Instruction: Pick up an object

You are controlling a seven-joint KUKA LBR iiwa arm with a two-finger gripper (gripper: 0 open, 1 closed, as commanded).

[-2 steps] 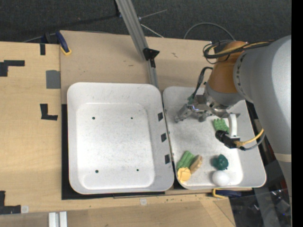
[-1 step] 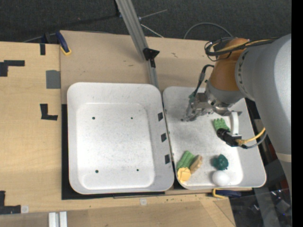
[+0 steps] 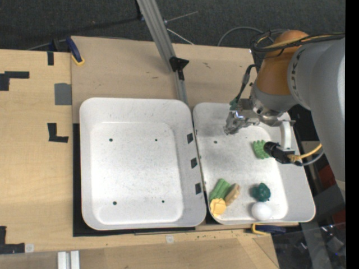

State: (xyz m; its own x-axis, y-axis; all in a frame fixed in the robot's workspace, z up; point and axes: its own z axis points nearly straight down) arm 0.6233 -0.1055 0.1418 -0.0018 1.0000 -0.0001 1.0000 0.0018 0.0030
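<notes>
My gripper hangs over the far part of the right bin, with nothing visible between its fingers. A light green ridged piece lies to its right, near the bin's right side. Along the near edge sit a green and tan corn-like toy with a yellow piece at its near end, a dark green knobbly object, and a white ball. All of these lie apart from the gripper.
The left bin sits beside the right one, joined by black clips along the shared wall. A slanted metal pole crosses the bench behind the bins. The arm's grey body looms over the right bin's far right corner.
</notes>
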